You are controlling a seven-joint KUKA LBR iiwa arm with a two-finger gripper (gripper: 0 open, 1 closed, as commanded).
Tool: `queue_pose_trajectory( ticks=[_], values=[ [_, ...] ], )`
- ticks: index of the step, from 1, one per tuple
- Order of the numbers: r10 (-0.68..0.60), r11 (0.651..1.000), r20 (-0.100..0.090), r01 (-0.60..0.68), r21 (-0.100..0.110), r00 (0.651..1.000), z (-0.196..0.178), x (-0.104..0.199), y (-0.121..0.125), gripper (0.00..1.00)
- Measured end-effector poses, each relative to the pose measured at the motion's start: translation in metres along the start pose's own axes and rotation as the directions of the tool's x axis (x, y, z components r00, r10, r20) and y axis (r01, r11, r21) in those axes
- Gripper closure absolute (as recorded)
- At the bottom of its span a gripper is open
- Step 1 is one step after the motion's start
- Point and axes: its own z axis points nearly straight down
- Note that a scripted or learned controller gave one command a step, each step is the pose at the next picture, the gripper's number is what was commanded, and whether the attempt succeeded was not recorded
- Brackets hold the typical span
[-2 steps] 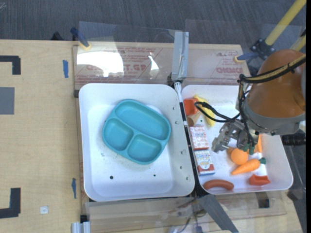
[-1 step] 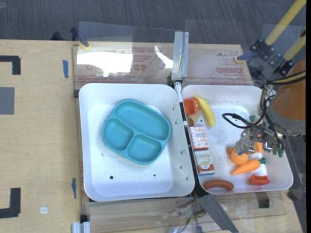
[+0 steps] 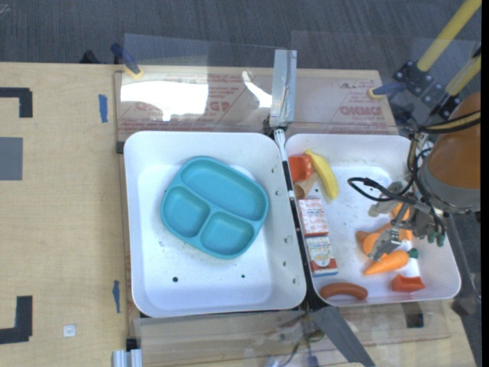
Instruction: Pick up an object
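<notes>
On the left, the table (image 3: 53, 228) shows bare pale wood with a few black corner marks and short strips of blue tape. The left bin (image 3: 145, 281) sits on it and holds a blue plate (image 3: 215, 206) with three compartments, lying flat near the bin's middle and turned at an angle. A few small dark specks dot the white floor on the near side of that plate.

Just right of the divider between the bins, the right bin (image 3: 359, 155) carries the toy food. Along its left wall lies a small carton (image 3: 315, 234) with red and white print, its long side running near to far. Just beyond its far end are an orange-red piece (image 3: 299, 168) and a yellow banana (image 3: 324, 173), touching or nearly so. At the near edge of this bin lies a reddish-brown sausage (image 3: 344, 290).

Further right, a cluster of small things sits in the near right part of the bin: an orange carrot (image 3: 387, 262) lying on its side, another orange piece (image 3: 370, 241) just beyond it, and a red piece (image 3: 407, 284) at the near right corner.

The hand (image 3: 397, 224) hangs over this cluster, right above the carrot and the orange piece, with dark cable looping off to its left. Whether its fingers are spread or closed, and whether anything is in them, I cannot tell. The arm (image 3: 457, 167), with its orange band, enters from the right.
</notes>
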Motion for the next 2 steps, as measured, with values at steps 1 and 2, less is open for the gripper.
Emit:
queue_pose_trajectory(
  ticks=[1,2],
  values=[
    [0.019,1.0,0.008,-0.019,0.0,1.0,0.071,0.001,0.006,0.0],
    [0.061,0.998,0.012,-0.061,-0.001,0.998,0.07,0.029,0.007,0.0]
  ],
)
